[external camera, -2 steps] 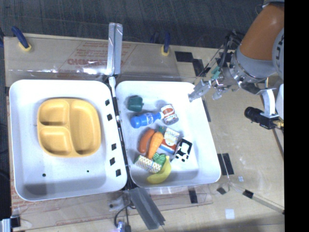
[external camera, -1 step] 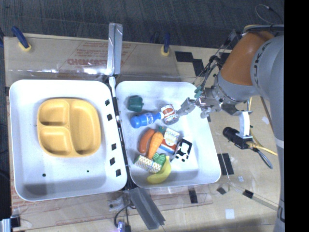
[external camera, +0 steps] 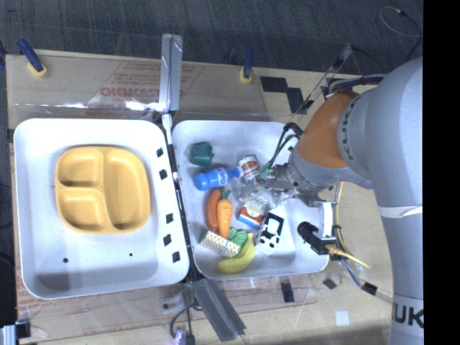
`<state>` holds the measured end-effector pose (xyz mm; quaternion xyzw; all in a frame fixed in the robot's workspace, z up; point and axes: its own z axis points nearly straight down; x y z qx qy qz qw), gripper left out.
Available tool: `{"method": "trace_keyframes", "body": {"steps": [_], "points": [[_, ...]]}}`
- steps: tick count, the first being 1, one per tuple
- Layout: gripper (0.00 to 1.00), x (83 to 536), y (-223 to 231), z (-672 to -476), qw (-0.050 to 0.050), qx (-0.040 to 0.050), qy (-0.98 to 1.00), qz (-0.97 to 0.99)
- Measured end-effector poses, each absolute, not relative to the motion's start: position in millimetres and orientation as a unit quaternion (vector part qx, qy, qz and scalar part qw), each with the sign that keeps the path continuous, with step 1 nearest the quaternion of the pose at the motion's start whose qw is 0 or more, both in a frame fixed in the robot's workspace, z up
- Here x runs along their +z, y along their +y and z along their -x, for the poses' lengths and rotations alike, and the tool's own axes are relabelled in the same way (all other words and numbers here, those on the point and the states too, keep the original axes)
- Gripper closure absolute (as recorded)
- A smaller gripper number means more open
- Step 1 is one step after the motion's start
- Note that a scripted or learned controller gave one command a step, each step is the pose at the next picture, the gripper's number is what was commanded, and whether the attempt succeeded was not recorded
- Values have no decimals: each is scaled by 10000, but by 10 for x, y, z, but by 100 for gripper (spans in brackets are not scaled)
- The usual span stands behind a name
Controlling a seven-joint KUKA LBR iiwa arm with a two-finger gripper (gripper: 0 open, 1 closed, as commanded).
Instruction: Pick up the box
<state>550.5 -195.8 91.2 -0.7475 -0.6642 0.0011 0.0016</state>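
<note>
the arm point(external camera: 374, 142) comes in from the right, its orange band point(external camera: 323, 131) sitting over the right-hand bin point(external camera: 302, 261). the hand point(external camera: 267, 187) is down inside that bin, near its middle, among the clutter; its parts are clear and blurred against the white floor, so i cannot tell how it stands or whether anything is caught in it.

the box point(external camera: 251, 213), a small carton with red, white and blue print, lies just below and a little left of the hand, very close to it, perhaps touching; the contact cannot be made out. it rests on the bin floor, tilted. just right of the box is a black-and-white patterned tag point(external camera: 271, 230).

around it: a carrot point(external camera: 224, 216) and an orange-red sausage-like piece point(external camera: 212, 208) lie side by side to the left of the box. a banana point(external camera: 238, 259) curves along the bin's lower edge, beside a patterned wedge point(external camera: 219, 243). a blue bottle point(external camera: 213, 177) lies on its side above the carrot, with a dark green cup point(external camera: 201, 152) above that. a small red-and-white can point(external camera: 249, 167) sits just upper left of the hand.

the left-hand bin point(external camera: 36, 264) holds a yellow divided plate point(external camera: 103, 187), well apart from the hand. both bins rest on the desk point(external camera: 215, 85), with blue clamps point(external camera: 30, 56) at its far edge.
</note>
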Motion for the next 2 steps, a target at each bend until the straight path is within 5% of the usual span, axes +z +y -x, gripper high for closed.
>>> {"method": "trace_keyframes", "body": {"steps": [1,2], "points": [[100,1012,-1955,-5507,21,14,-6657,7462],[100,2247,-1632,-5243,9,5,-6768,7362]]}}
